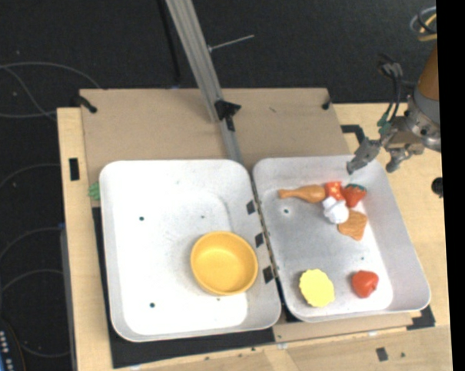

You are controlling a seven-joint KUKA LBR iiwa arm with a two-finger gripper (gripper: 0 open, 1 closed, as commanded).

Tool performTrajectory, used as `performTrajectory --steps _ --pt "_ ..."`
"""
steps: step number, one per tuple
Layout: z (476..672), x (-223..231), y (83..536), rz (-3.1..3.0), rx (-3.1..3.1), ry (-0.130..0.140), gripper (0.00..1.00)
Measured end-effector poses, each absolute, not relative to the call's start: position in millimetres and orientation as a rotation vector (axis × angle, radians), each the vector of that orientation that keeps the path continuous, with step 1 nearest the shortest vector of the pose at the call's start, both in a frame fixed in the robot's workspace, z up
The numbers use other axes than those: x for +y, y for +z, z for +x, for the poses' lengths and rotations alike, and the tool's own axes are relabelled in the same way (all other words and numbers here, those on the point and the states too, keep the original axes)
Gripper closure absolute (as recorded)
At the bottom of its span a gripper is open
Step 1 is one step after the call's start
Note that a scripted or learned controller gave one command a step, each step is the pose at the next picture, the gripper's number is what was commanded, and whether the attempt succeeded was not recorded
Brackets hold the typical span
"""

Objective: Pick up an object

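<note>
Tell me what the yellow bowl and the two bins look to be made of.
The yellow bowl looks like moulded plastic: even, saturated colour, smooth matte surface, soft rounded rim. The left bin and the right bin look like thin white plastic or coated sheet, with rounded corners, faint speckling and a dull sheen; the picture leaves that open.

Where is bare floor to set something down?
Left bin: wide bare floor around the yellow bowl. Right bin: bare centre between the top cluster by the drumstick, the yellow piece and red piece.
</note>
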State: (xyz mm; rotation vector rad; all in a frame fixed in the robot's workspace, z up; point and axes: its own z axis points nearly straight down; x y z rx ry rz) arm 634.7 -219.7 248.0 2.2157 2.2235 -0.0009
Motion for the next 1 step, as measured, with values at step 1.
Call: performTrajectory --steps 1 --pt "634.6 -220.3 248.1 2.215 2.224 -0.004 0.0"
